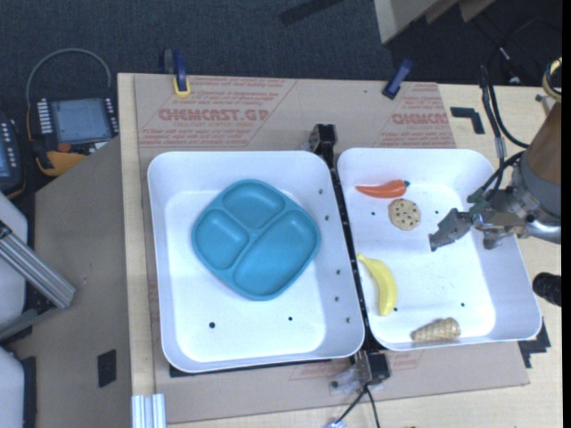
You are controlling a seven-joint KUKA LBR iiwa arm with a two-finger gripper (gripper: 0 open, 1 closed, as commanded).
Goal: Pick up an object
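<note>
The right bin (508,324) holds a red-orange pepper (381,187), a round cookie (404,213), a yellow banana (382,283) and a tan cone-shaped piece (435,330). My gripper (466,233) hangs over the right side of this bin, right of the cookie and above the banana's level. Its fingers (443,233) stand apart with nothing between them, so it is open. The arm comes in from the right edge.
The left bin (178,328) holds a blue divided plate (257,237) near its middle. A black clamp (323,137) sits at the top of the seam between the bins. Bare white floor lies in the right bin's lower right part.
</note>
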